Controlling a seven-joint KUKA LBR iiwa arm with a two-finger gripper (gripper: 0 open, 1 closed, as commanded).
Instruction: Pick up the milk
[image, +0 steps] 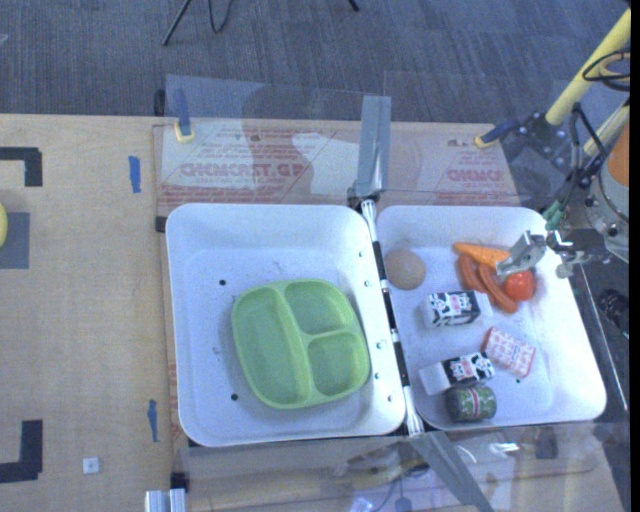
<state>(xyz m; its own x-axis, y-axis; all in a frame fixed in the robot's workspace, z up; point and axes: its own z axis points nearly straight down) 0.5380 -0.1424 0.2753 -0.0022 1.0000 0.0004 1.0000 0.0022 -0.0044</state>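
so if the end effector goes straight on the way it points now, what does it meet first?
Likely the tomato beside the carrot; the end effector hangs just above them, pointing down-left. Depth is unclear. The milk lies further left.

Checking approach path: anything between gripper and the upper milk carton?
Camera view: gripper sits up-right of the milk carton. An orange carrot and red tomato lie on that stretch.

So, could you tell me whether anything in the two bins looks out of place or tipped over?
Two small black-and-white milk cartons in the right white bin lie on their sides rather than upright; nothing looks spilled.
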